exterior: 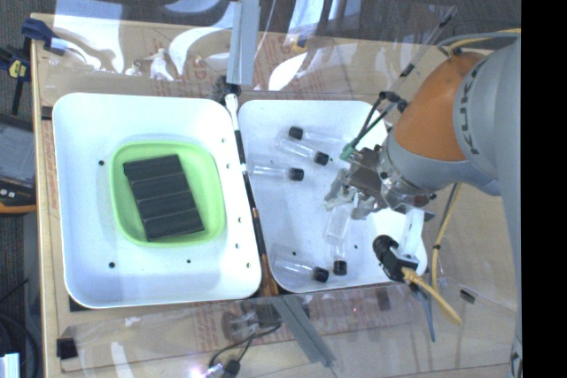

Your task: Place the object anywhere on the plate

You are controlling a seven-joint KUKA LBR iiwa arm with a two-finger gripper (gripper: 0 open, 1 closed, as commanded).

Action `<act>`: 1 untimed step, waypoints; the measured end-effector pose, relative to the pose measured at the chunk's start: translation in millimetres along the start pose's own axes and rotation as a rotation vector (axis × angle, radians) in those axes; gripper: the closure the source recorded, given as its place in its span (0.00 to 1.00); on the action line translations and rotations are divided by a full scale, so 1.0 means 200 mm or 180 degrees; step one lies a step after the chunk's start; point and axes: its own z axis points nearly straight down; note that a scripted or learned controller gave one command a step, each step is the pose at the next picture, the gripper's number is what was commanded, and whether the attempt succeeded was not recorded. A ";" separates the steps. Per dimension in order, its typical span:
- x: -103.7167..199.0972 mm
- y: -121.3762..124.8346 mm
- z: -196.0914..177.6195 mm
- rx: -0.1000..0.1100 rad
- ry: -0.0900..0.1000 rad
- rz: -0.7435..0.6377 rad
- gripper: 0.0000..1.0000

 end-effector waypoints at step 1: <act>0.44 0.26 0.17 0.0011 -0.0005 0.0079 1.00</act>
